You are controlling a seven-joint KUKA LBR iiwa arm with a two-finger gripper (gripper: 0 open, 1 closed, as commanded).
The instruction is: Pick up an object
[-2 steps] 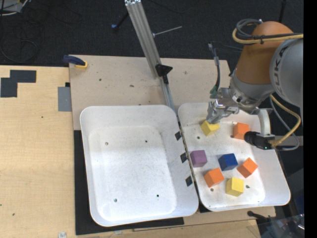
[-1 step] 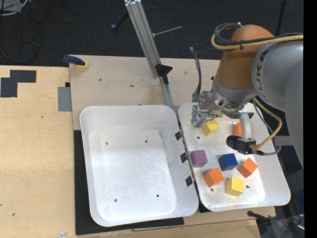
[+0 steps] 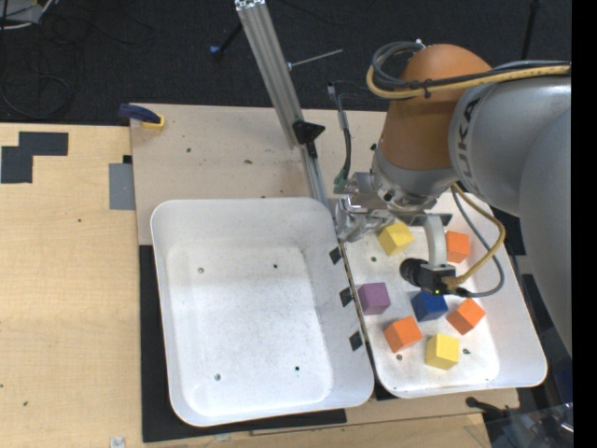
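Hovering arm (image 3: 494,129) above right bin (image 3: 515,360), coloured cubes (image 3: 443,350)

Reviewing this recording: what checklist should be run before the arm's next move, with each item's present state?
1. Pickable things in the shallow white right bin: ok, several small coloured cubes.
2. Gripper over that bin: ok, at its upper left corner.
3. Gripper centred above a cube: not ok; the nearest, a small yellow cube, lies down-right of it.
4. Room around that yellow cube: ok.
5. Room around the small blue cube: not ok; a small orange cube crowds it.
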